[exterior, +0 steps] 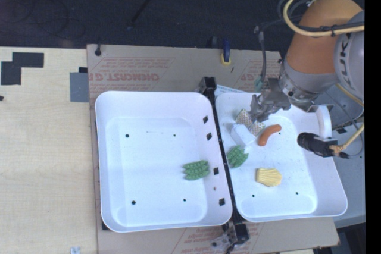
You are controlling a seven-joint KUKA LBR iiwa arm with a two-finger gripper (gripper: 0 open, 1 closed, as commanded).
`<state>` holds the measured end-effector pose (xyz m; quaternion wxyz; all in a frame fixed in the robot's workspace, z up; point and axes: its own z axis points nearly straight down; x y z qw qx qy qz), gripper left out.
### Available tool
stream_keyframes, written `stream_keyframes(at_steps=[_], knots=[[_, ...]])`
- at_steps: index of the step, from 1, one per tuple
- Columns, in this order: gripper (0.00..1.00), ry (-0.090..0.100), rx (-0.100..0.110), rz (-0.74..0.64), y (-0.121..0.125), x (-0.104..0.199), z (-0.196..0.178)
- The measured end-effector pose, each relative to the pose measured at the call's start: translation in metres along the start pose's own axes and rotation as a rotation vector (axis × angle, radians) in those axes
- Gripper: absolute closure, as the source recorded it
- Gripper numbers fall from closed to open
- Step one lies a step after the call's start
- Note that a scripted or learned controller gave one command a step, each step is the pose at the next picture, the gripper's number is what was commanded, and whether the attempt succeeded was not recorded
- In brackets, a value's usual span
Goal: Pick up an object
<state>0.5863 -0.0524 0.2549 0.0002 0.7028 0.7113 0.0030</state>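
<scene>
My gripper (260,111) hangs over the back of the right bin (309,199), just above a patterned white block (246,123). An orange sausage-shaped piece (269,134) lies just right of and below the fingers. A green leafy piece (237,156) rests by the right bin's left wall. A yellow corn-like piece (268,176) sits in the middle of that bin. A green pea pod piece (196,169) lies in the left bin (119,128), near its right wall. Nothing shows between the fingers.
A black divider with clips (215,146) runs between the two bins. A black and white fitting (318,141) with cables hangs over the right bin's right side. The arm's orange band (324,38) looms above the back right corner.
</scene>
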Motion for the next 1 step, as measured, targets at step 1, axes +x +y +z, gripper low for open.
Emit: stream_keyframes(at_steps=[1], knots=[[1.00,0.001,0.001,0.000,0.0057,0.1028,-0.0557]])
